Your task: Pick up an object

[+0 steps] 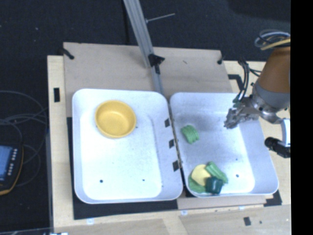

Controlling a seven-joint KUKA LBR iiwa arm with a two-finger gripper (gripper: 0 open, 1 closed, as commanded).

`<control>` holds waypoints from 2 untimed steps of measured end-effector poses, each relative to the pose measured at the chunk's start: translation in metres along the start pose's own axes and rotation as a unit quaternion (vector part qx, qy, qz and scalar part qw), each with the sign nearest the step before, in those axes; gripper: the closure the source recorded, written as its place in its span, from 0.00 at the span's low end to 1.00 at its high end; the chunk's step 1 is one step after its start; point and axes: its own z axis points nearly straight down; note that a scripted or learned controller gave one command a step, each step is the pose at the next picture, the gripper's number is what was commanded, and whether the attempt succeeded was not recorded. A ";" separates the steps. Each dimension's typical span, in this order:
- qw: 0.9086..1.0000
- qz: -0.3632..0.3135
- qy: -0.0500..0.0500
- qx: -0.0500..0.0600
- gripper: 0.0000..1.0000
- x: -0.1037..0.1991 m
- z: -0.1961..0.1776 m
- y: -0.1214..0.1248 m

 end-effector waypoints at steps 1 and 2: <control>1.000 0.000 0.000 -0.001 1.00 -0.001 -0.053 0.001; 1.000 -0.002 0.001 0.002 1.00 0.050 -0.058 0.020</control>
